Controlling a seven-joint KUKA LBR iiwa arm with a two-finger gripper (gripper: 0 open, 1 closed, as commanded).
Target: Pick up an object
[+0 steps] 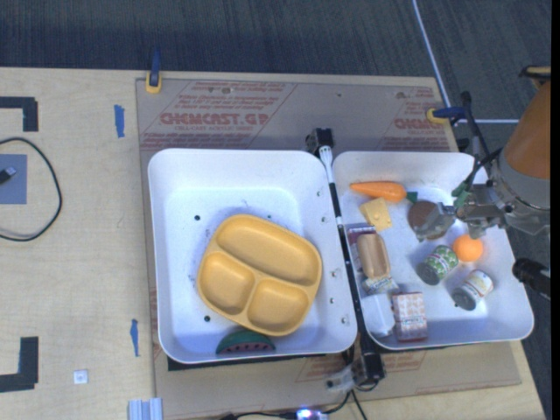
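Observation:
The right bin [516, 322] holds several small items: an orange carrot [378, 190], a yellow cheese wedge [377, 213], a brown rounded piece [429, 220], a wrapped hot dog [374, 256], a green can [438, 262], an orange ball [469, 249], a second small can [472, 288] and a pink box [409, 314]. My gripper [466, 208] hangs low over the bin's right part. It sits just right of the brown piece and above the orange ball.
A yellow divided plate [258, 272] lies in the left bin [175, 182], with a watermelon slice [246, 343] at its near edge. The arm [534, 147] enters from the right. A black cable [35, 191] lies on the bench to the left.

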